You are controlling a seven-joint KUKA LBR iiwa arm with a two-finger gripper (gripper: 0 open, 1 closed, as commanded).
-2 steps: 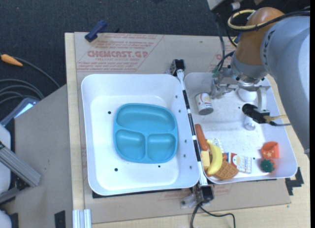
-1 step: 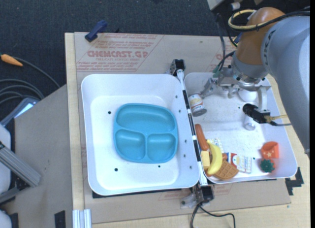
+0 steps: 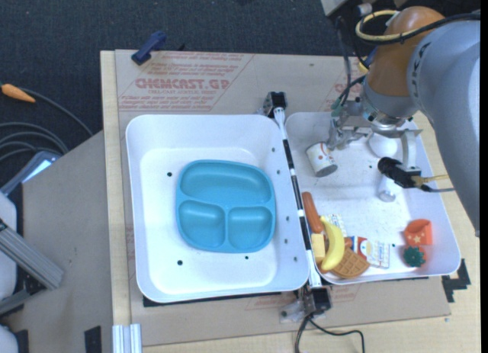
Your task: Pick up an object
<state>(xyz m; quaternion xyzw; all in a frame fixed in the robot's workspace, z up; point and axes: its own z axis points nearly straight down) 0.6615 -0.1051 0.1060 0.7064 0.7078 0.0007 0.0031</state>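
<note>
One small white cup (image 3: 321, 158) lies tipped beside the claw (image 3: 341, 134).

Landmark: blue divided plate (image 3: 226, 206), centred in left bin (image 3: 145, 153). Right of it, across the divider, right bin (image 3: 446, 229). Grey arm (image 3: 450, 54) with orange band reaches in up-right of plate; gripper (image 3: 341, 136) low over right bin's far end, just beside a small white cup (image 3: 321, 159) lying on its side. Right of plate's near edge: sausage (image 3: 311, 213), banana (image 3: 332, 243), waffle (image 3: 351, 265) bunched together. Farther right: orange-red block (image 3: 418, 232), green piece (image 3: 413, 256)
</note>
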